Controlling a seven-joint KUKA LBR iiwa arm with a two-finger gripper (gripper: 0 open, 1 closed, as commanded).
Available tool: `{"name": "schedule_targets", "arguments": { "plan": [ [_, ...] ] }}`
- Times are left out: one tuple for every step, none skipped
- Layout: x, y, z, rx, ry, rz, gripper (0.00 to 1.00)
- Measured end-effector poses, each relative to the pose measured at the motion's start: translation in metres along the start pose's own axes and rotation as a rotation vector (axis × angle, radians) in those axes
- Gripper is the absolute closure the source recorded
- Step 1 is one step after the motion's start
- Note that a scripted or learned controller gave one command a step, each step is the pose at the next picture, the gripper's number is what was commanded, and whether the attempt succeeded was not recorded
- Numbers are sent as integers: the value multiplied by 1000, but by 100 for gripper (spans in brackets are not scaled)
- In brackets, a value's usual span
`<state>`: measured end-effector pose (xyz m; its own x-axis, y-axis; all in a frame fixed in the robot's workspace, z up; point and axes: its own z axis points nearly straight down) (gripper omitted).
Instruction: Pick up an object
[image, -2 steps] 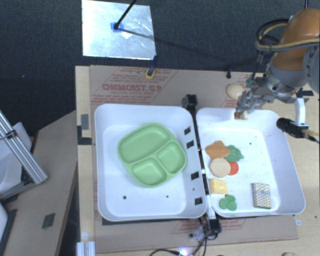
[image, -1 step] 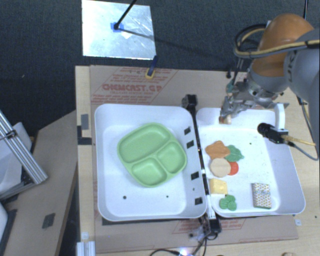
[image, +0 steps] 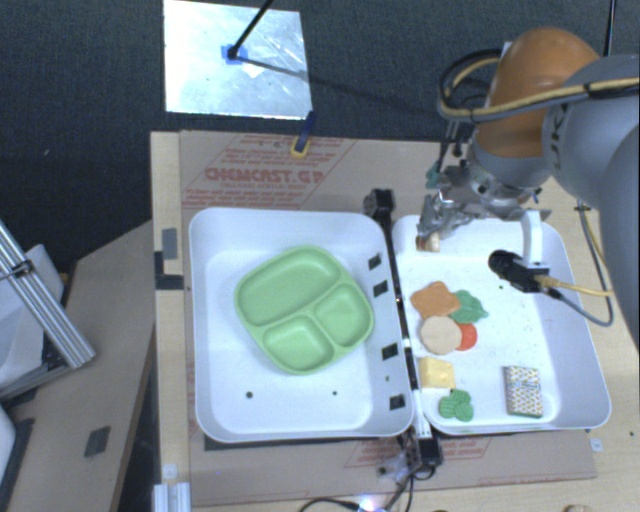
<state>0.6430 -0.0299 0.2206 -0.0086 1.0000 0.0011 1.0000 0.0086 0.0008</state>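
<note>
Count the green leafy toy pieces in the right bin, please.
2. One green leafy toy piece lies mid-bin beside the red round slice; the other lies near the front edge. More may hide beneath the arm.

— What colours sit in the right white plastic bin (image: 580, 330)?
— An orange flat piece (image: 434, 297), green leafy bits (image: 468, 305), a tan round disc (image: 439, 334), a yellow square (image: 436, 373) and a speckled grey packet (image: 523, 390).
— And left?
— A pale green divided tray (image: 303, 309).

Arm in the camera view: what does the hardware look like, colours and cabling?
Grey arm with a rounded orange band above the wrist. Black and yellowish cables loop along the band. Below it sits a metallic wrist block and a small gripper.
</note>
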Motion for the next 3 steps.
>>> {"name": "schedule_targets", "arguments": {
  "plan": [
    [18,-1,5,-1,-1,2,100],
    [14,-2,-14,-2,-1,6,100],
    [11,1,6,0,-2,7,100]
  ]
}}
